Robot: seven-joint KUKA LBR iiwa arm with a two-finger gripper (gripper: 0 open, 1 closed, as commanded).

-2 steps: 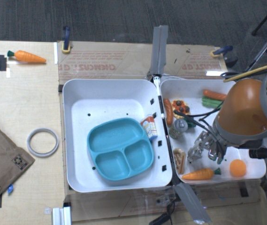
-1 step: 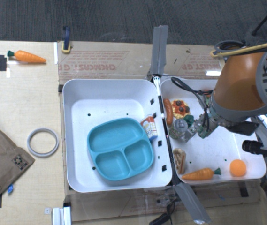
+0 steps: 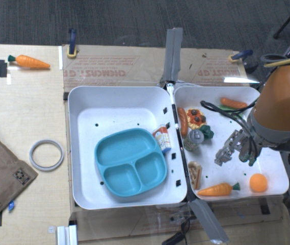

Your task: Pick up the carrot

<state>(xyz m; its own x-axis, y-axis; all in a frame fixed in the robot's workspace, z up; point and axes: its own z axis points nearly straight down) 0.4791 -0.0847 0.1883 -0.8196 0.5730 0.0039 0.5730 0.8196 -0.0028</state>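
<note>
one carrot lies below the end effector.

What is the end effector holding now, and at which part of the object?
Nothing is held. The end effector hangs over bare floor of the right bin, with nothing between its fingers. The carrot lies apart, near the bin's front wall.

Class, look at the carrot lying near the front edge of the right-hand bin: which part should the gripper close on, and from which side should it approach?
Grip the thick orange middle of the carrot, coming straight down from above, fingers closing across its width. It lies flat and roughly lengthwise along the right bin's front wall, green top towards the orange ball, so a side approach looks blocked. The gripper sits just behind it.
</note>
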